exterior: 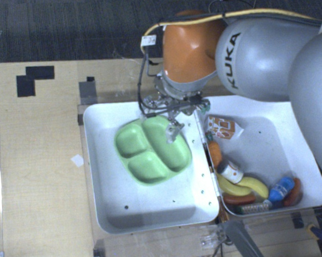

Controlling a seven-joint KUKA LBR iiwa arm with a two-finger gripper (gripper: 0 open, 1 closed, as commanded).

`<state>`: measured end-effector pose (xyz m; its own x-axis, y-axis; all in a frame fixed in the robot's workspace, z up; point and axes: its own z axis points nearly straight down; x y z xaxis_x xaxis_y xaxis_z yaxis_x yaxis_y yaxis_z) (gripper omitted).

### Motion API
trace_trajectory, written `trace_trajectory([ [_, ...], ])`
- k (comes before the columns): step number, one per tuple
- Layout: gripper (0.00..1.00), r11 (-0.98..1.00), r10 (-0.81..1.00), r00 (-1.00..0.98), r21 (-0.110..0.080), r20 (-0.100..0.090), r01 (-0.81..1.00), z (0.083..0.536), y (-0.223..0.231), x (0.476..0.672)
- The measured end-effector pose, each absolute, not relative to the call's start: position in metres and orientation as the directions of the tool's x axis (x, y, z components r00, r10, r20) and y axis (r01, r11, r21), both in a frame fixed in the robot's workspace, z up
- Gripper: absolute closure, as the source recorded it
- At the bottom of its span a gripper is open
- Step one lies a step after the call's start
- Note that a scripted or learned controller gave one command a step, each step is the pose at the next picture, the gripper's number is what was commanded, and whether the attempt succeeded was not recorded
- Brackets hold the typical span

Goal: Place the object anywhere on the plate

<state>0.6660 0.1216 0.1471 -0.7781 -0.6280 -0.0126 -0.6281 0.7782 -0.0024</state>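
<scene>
Wooden bench, two white bins; gripper point(174, 130) over green plate point(151, 149), frame centre.
Release step likely; jaw state unclear, cannot tell if holding anything.

Pale wooden bench point(37, 186) against dark carpet point(84, 20).

A pale wooden bench point(37, 181) bears two shallow white bins side by side. The left bin point(112, 208) holds a green divided plate point(146, 154); the right bin point(310, 196) holds a banana point(250, 187), a small printed packet point(224, 128) and other small objects. Black markings point(33, 79) lie on the bench's far left.
</scene>
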Motion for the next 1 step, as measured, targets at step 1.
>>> trace_trajectory([
  [1,1.00,0.781,-0.625,-0.780,-0.005,-0.027,-0.625,0.1612,0.1237,0.6687],
])
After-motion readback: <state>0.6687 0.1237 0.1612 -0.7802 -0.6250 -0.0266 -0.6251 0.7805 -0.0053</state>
